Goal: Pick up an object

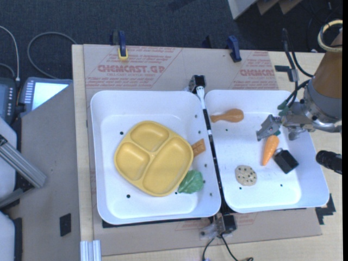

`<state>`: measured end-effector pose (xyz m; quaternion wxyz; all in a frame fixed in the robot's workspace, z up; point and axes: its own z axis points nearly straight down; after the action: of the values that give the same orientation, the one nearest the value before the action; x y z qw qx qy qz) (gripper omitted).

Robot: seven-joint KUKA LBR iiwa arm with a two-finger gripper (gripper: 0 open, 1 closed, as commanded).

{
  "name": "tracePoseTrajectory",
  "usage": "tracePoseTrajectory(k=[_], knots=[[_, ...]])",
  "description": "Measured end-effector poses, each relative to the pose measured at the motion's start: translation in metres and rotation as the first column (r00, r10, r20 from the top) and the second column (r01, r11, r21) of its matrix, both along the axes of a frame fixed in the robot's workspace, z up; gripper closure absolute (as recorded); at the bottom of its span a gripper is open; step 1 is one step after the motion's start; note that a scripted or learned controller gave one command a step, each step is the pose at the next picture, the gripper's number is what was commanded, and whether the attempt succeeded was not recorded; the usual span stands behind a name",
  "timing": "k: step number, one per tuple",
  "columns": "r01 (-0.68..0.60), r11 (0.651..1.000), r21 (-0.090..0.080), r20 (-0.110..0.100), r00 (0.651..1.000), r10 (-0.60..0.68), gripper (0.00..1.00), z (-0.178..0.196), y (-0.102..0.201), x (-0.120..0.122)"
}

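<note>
The arm came in from the right side and the jaws (278,128) hung over the upper right part of the right bin (304,197). Couldn't tell from this angle whether they were released or clenched, the metal bits just blur together, and nothing was visibly between them.

Right under the jaws, basically touching or just beside them, was the orange carrot (268,149), lying tilted with its thick end up toward them. Just below and a bit right of the jaws sat a small black block (286,161), next to the carrot. Further below and to the left was a spotted cookie (246,175). Off to the left of the jaws, near the divider, was a brown wooden piece with a round head (228,116).

Way over left, in the left bin (103,145), a yellow divided plate (154,157) with a green leafy thing (191,182) at its lower right edge. Both bins sat on the desk (141,67).
</note>
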<state>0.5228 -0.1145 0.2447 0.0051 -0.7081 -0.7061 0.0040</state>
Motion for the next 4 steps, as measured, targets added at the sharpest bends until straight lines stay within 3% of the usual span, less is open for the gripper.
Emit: tracePoseTrajectory(k=[1,3,4], knots=[[-0.003,1.000,-0.002,0.014,1.000,0.003,0.00,0.007,0.000,0.002],[-0.002,1.000,0.000,0.008,1.000,0.002,0.00,-0.119,0.002,-0.001],[-0.002,1.000,0.000,0.009,1.000,0.002,0.00,-0.163,0.003,-0.002]])
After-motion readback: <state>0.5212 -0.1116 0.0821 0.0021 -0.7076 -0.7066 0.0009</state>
